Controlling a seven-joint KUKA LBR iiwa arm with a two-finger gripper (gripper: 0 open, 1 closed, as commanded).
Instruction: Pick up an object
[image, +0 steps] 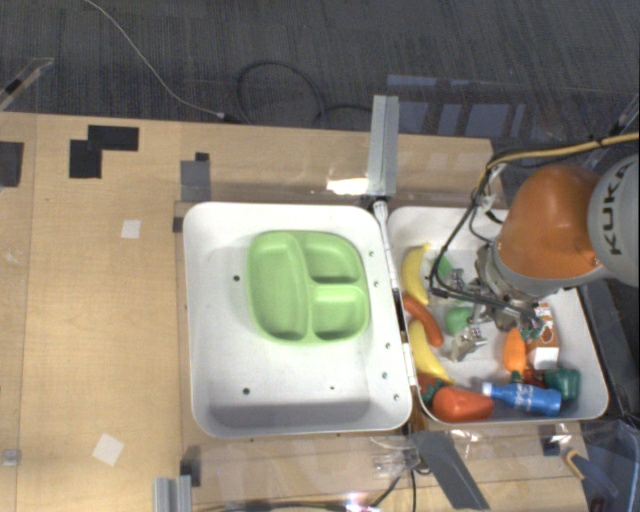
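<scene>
Arm over right bin (596, 395), gripper (468, 338) lowered among the toys near a green item (457, 320); cannot tell how it stands. Yellow bananas (414, 272) along the bin's left wall, red pepper (461, 403) and blue bottle (526, 398) at near edge. Left bin (215, 330) carries a green divided tray (305, 285). Both bins on the tabletop (90, 330).

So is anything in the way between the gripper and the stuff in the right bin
Nothing visible blocks it. The gripper is already low in the right bin, right among the objects: a green object beside it, the yellow banana and red pepper toward the divider, and the blue bottle nearer the front wall.
</scene>
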